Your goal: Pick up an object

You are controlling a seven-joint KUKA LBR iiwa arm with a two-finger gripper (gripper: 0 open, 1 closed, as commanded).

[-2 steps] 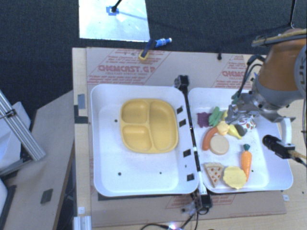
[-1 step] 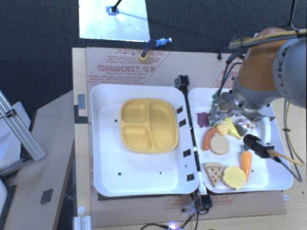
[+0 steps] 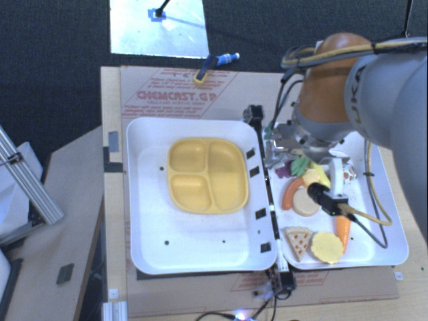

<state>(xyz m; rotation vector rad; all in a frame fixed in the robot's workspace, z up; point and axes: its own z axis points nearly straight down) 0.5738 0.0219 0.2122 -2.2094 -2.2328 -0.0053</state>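
The right bin point(image 3: 388, 246) holds several toy foods. A pizza slice point(image 3: 297, 242), a round yellow piece point(image 3: 327, 247) and a carrot point(image 3: 342, 231) lie near its front. Further back are an orange sausage point(image 3: 289, 195), a tan round cookie point(image 3: 306, 204), a purple piece point(image 3: 283, 171), a green leafy piece point(image 3: 301, 164), a yellow piece point(image 3: 315, 177) and a small white patterned cup point(image 3: 348, 172). My gripper point(image 3: 289, 154) hangs low over the back left of this bin, right above the green and purple pieces. The wrist hides what lies directly beneath it.
The left bin point(image 3: 144, 239) holds a yellow divided plate point(image 3: 206, 175). A dark divider point(image 3: 262, 179) runs between the bins. A blue and yellow pen point(image 3: 215, 63) lies on the cardboard behind them, near a shiny square sheet point(image 3: 157, 19).
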